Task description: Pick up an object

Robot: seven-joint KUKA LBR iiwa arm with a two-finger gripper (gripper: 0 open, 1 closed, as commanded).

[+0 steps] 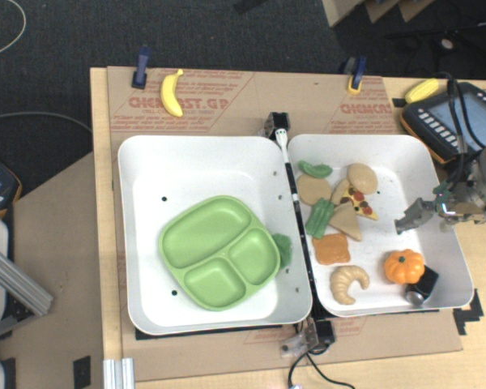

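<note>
Right bin, shallow white plastic: toy foods clustered at its left half. Smooth orange pumpkin, curved tan croissant, square toast, pizza wedge. Gripper hangs over the right side, just above the pumpkin; finger state: cannot tell. Left bin: glossy green three-compartment plate.

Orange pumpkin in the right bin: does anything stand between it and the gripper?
Nothing visible does. The gripper hangs just above the orange pumpkin with bare bin floor between; the pizza slice lies off to the left.
</note>
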